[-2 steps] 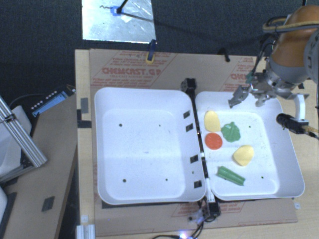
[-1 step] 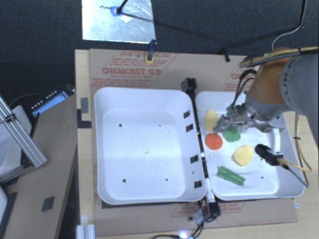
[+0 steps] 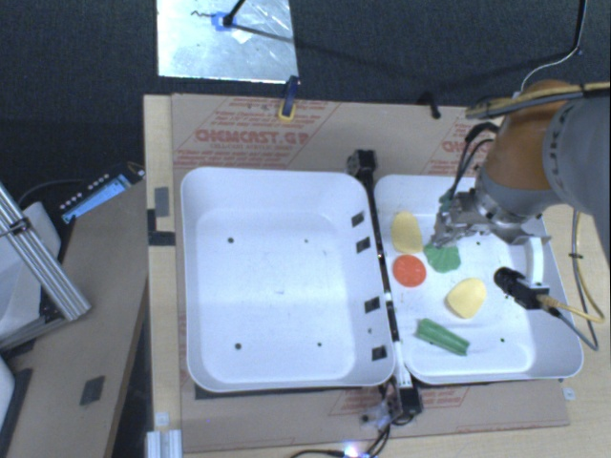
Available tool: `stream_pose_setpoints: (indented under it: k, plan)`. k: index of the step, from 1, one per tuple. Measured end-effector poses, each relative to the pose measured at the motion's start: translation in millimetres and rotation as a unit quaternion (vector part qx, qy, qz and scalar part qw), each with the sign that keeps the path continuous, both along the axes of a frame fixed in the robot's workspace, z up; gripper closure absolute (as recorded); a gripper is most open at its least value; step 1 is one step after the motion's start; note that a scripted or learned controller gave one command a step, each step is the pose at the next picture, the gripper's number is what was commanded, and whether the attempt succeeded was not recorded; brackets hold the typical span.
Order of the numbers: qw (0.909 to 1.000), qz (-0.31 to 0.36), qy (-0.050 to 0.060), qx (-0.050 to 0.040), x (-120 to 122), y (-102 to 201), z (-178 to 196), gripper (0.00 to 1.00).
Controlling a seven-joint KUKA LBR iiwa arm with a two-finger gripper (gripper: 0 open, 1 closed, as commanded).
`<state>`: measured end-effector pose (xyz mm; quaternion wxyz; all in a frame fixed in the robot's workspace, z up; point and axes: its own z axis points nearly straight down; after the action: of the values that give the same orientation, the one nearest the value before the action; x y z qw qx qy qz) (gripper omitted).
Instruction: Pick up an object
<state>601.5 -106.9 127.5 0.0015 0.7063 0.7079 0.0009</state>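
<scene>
The right bin holds several small items. A pale yellow piece lies near its left wall, with an orange-red disc just below it. A yellow rounded piece sits in the middle, and a long green piece lies near the front. A small green item rests between the disc and the arm. My gripper hangs right over this green item's upper edge, low in the bin. Whether it touches the item is hidden by the wrist.
The left bin stands beside the right one, joined by a black-clipped divider. Cables trail off the arm over the right bin's right side. A shiny sheet lies behind the bench.
</scene>
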Motion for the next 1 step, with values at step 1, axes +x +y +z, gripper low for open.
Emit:
stream_pose_setpoints:
  k: [1]
  plan:
    - [0.9999, 0.005, -0.009, 0.0016, 13.8, 79.4, 168.9, 1.00]
